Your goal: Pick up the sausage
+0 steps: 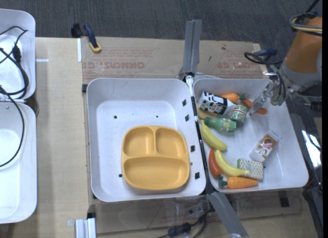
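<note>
Arm at right bin's [300, 145] far corner, gripper [258, 105] angled down-left, open or closed unclear.

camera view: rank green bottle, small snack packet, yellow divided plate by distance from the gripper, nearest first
From the gripper, at the right bin's upper right:
1. Green bottle, just left and below it, in the right bin.
2. Small snack packet, lower in the right bin.
3. Yellow divided plate, in the left bin.
</note>
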